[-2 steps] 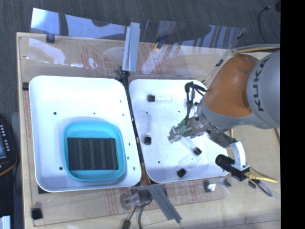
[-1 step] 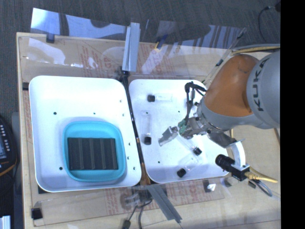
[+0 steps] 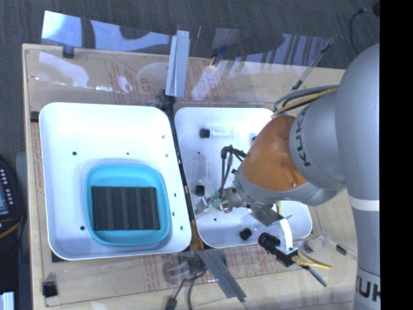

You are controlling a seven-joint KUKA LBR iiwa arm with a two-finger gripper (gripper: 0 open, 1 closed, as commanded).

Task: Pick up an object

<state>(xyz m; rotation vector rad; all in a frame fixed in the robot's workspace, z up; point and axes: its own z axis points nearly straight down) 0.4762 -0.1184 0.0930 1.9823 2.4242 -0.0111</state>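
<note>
Low in the frame, a small black piece point(image 3: 245, 234) lies on the floor of the right bin point(image 3: 222, 235). Just above it I, the gripper point(image 3: 218, 202), hang under my orange-banded arm point(image 3: 277, 160); how my jaws stand I cannot tell. To the left, a blue tray point(image 3: 127, 171) sits in the left bin point(image 3: 64, 134). Farther up, another black piece point(image 3: 205, 133) rests near the right bin's top edge.
</note>
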